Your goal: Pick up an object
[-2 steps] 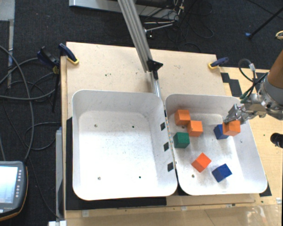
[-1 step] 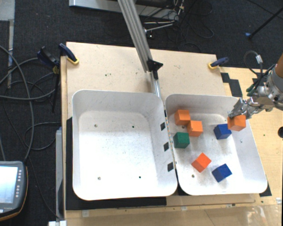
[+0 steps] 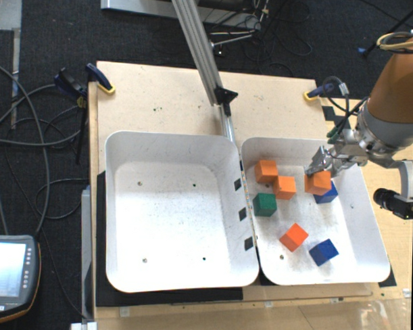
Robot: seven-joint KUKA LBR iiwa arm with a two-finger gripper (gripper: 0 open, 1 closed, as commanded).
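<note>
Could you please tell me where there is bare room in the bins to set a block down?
The left bin has bare floor wall to wall. The right bin is crowded: the end effector sits over an orange block, other blocks nearby. A small patch lies along its near rim.

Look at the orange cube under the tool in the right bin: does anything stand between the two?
Nothing visible does. The tool sits directly at the orange cube, which overlaps a blue cube on its lower right. The other cubes lie to the left and lower down in the right bin, off that line.
</note>
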